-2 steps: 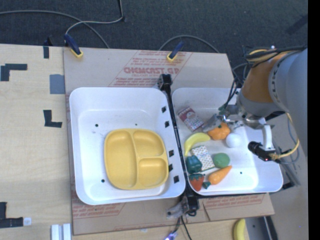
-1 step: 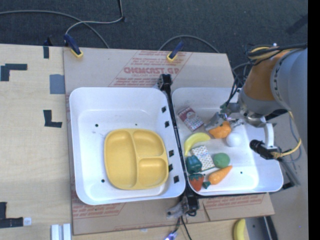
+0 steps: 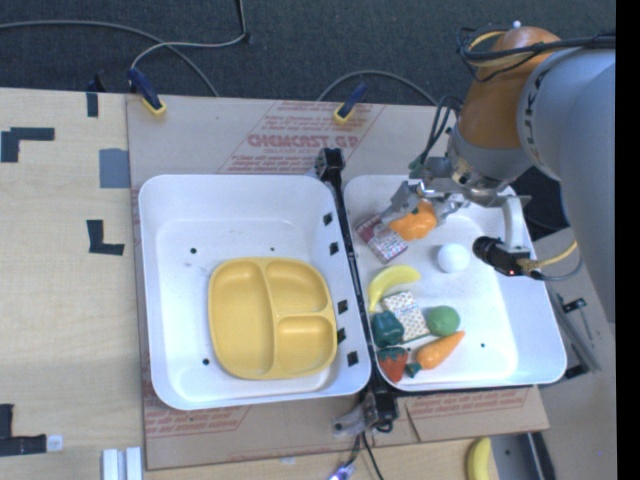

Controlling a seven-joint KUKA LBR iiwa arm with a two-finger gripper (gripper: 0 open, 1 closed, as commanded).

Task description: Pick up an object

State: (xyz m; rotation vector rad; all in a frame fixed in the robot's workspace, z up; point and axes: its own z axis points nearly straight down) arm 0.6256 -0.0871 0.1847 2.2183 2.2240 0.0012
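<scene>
My gripper [image 3: 422,204] hangs over the back left part of the right bin [image 3: 520,368]. An orange rounded object [image 3: 415,224] sits directly under it, touching or very close to it. Just left of that lies a red and white patterned packet [image 3: 378,236]. A white ball [image 3: 452,258] rests to the right. Toward the front lie a yellow banana [image 3: 392,280], a patterned card [image 3: 403,313], a green ball [image 3: 441,320], a carrot [image 3: 440,349], a teal piece [image 3: 386,328] and a red piece [image 3: 392,366].
The left bin [image 3: 170,218] holds a yellow divided plate [image 3: 270,318]. A black divider [image 3: 340,238] runs between the bins. The grey arm with its orange band [image 3: 500,88] comes in from the upper right. Another yellow object [image 3: 482,458] lies on the bench below the right bin.
</scene>
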